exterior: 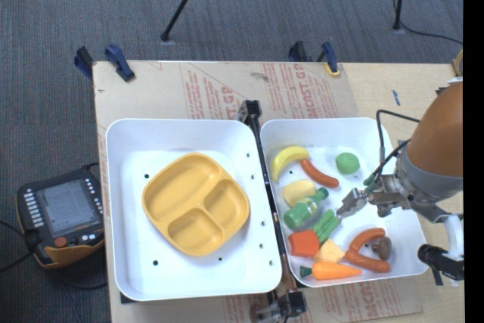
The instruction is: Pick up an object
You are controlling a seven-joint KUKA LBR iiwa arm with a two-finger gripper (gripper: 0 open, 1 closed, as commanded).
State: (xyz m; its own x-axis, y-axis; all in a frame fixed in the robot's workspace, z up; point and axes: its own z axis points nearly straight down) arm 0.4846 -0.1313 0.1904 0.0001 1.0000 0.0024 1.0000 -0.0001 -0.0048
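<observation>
Right bin (378, 134): lower half crowded. Green bottle (304, 208), orange block (304, 243), carrot (336, 271) and sausages (368, 250) lie close together, with little room between them. Open floor along far wall, between banana (287, 159) and green ball (347, 162). Left bin (121, 163): yellow tray (195, 203) takes centre; margins free.

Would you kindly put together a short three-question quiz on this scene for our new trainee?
1. True or false: the yellow divided plate lies in the left bin.
2. Which lies nearest the right bin's far wall? A. carrot B. green ball C. red block
3. Fill in: the gripper hovers over the ____ bin.

Key: 1 true; 2 B; 3 right.
</observation>
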